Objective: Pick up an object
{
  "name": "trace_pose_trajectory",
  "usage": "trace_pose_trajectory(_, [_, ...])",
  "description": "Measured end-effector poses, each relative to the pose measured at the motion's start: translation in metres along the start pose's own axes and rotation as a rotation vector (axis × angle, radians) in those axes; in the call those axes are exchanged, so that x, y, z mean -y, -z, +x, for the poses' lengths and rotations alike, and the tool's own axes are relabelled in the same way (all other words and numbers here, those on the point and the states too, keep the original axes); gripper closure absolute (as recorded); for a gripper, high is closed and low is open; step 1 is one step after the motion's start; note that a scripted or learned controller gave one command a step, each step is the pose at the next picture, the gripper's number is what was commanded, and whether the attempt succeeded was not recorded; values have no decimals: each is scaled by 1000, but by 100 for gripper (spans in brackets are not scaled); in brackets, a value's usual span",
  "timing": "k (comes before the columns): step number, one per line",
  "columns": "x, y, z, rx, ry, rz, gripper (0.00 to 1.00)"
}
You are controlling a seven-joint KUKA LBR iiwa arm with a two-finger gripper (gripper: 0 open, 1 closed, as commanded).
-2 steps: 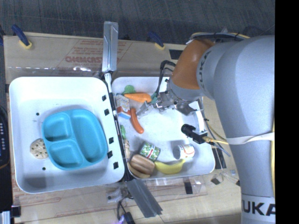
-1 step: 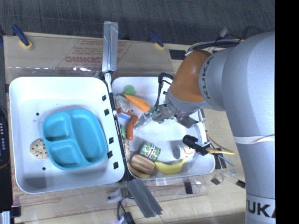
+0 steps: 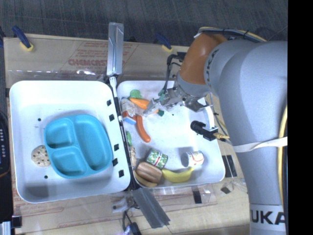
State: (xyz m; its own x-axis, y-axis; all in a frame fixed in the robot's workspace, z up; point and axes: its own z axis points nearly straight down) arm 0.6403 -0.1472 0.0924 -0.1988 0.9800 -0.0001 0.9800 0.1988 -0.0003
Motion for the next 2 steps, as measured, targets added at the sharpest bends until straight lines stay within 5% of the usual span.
trace_pose_trajectory(1, [-1,10,1,0,7,1,100])
trace_pose_trajectory(2, [-32,113,61,0,-85,-8,100])
